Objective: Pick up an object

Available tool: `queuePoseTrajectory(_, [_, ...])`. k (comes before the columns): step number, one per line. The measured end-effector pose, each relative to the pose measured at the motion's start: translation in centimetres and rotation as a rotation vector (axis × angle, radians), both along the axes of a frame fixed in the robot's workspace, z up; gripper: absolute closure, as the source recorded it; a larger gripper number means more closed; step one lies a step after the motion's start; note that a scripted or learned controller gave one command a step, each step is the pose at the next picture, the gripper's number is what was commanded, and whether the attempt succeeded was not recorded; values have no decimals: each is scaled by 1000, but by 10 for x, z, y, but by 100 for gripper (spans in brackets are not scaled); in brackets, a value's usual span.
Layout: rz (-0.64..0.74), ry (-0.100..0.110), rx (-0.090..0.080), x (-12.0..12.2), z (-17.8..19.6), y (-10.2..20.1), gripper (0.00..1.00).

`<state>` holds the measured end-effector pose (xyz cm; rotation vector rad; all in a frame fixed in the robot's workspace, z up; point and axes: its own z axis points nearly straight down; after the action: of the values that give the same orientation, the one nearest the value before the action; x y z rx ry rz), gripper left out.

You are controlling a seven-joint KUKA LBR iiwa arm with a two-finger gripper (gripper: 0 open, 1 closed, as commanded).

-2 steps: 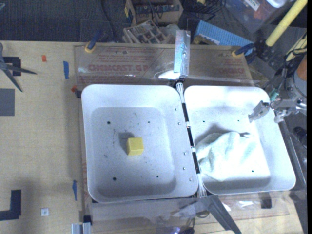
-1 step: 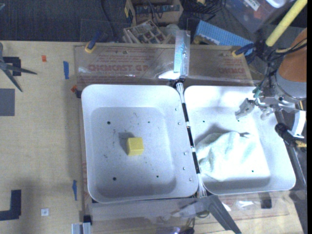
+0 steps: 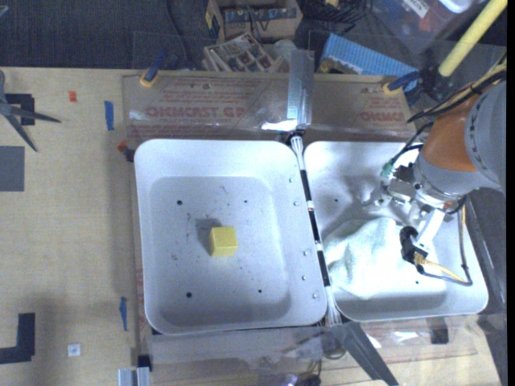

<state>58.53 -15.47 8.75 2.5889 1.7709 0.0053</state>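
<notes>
Block (image 3: 224, 241): small yellow cube, matte and flat-faced, on the mid-floor of the smooth white left bin (image 3: 154, 240), bare floor all round, well apart from the walls | right bin (image 3: 460, 296): crumpled white cloth (image 3: 362, 252) | gripper (image 3: 386, 199): over the cloth's upper edge, apart or together cannot be told

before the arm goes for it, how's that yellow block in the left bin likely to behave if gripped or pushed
The yellow block looks boxy with flat faces, so a push would probably slide it across the left bin rather than roll it. It is small, so likely light. Its straight sides should suit a pinch.
</notes>
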Motion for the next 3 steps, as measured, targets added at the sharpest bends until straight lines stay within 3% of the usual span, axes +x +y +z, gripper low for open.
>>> queuePoseTrajectory(1, [2,-1,-1,1,9,0,100])
queuePoseTrajectory(2, [-97,-3,4,-17,1,-18,100])
queuePoseTrajectory(3, [-186,10,2,14,96,-34,100])
